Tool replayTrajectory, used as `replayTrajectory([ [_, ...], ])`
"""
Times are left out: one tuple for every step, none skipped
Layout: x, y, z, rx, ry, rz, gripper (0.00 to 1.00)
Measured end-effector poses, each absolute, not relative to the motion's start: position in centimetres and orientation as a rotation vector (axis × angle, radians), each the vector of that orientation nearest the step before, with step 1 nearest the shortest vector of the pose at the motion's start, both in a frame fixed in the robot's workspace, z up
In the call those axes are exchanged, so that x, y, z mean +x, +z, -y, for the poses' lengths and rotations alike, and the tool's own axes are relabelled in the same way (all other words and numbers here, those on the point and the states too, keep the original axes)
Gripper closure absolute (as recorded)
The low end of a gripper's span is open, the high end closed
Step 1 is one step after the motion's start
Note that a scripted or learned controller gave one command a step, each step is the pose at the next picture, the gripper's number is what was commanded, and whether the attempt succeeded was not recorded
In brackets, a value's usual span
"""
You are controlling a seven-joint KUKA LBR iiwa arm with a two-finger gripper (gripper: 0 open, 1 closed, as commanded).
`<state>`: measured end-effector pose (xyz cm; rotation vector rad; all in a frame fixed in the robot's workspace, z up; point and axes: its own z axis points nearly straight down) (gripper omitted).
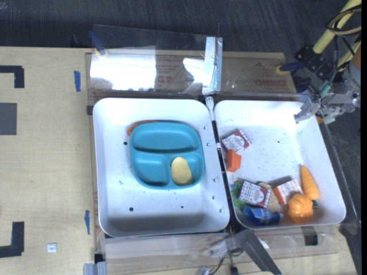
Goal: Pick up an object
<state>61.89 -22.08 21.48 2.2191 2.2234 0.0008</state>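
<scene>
The right bin (pixel 269 122) holds a heap of toy food along its front and left side. A red-and-white carton (pixel 236 141) lies near the divider with an orange piece (pixel 233 161) just below it. A second carton (pixel 254 193), a blue item (pixel 258 215), a third small carton (pixel 287 188), a round orange fruit (pixel 300 207) and a carrot (pixel 309 181) crowd the front. My gripper (pixel 317 109) hangs over the right bin's far right rim, well apart from all of these and with nothing in it that I can see.
The left bin (pixel 114 199) carries a blue divided plate (pixel 166 153) with a yellow oval fruit (pixel 182 170) in its right compartment. A clear plastic wall (pixel 212 67) stands behind both bins. Cables and the arm (pixel 338 50) fill the far right.
</scene>
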Motion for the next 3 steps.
replayTrajectory([
  [64.1, 17.6, 21.4, 2.494, -0.002, -1.909, 0.00],
  [66.9, 31.0, 20.7, 2.488, 0.012, -1.900, 0.00],
  [66.4, 15.5, 17.1, 2.321, -0.010, -2.131, 0.00],
])
